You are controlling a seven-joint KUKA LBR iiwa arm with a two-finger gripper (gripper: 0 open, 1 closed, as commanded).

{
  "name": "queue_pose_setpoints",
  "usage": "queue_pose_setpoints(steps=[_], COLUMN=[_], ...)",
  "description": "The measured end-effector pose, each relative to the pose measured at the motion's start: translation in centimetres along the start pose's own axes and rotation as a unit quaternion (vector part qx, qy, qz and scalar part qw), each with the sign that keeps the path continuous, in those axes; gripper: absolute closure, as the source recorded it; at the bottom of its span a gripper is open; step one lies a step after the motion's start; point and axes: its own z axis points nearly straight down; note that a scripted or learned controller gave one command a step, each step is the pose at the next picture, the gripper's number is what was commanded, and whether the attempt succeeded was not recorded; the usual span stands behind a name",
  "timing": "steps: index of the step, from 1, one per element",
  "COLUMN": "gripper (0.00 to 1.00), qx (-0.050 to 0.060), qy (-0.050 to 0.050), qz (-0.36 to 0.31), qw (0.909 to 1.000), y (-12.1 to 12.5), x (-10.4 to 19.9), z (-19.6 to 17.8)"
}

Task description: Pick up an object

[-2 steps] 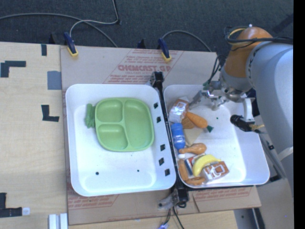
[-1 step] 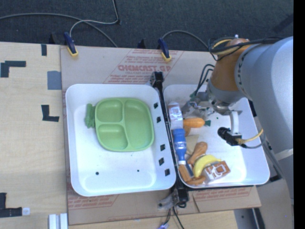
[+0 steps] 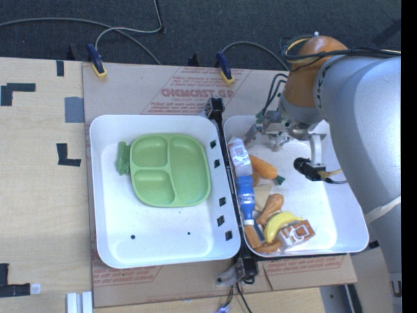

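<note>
My gripper (image 3: 271,134) hangs over the far end of the right bin (image 3: 339,207), below the orange wrist band. Just in front of it and to its left lies a clear plastic bottle (image 3: 242,175) with a blue label, stretched along the bin's left wall. An orange carrot (image 3: 263,167) lies beside the bottle, a short way in front of the gripper. Nearer the front sit a yellow banana (image 3: 281,222), a second orange piece (image 3: 272,205) and a small brown and white packet (image 3: 300,232). Nothing is seen held by the gripper.
The left bin (image 3: 111,227) holds a green divided plate (image 3: 170,169) with a small green item (image 3: 122,157) at its left edge. A black plug with a cable (image 3: 310,169) hangs over the right bin by the arm. The grey arm covers the right bin's far right side.
</note>
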Motion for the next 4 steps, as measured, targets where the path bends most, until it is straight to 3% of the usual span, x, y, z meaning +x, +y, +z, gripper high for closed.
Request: queue_pose_setpoints(steps=[1,2,3,4], gripper=[0.00,0.00,0.00,0.00], qx=[0.000,-0.003,-0.002,-0.001], qy=[0.006,0.001,0.002,0.006], qz=[-0.002,0.000,0.000,-0.001], qw=[1.0000,1.0000,1.0000,1.0000], y=[0.1,-3.3,-5.2,-15.4], x=[-3.6,0.7,-1.0,0.0], z=[-8.7,-4.3,0.0,0.0])
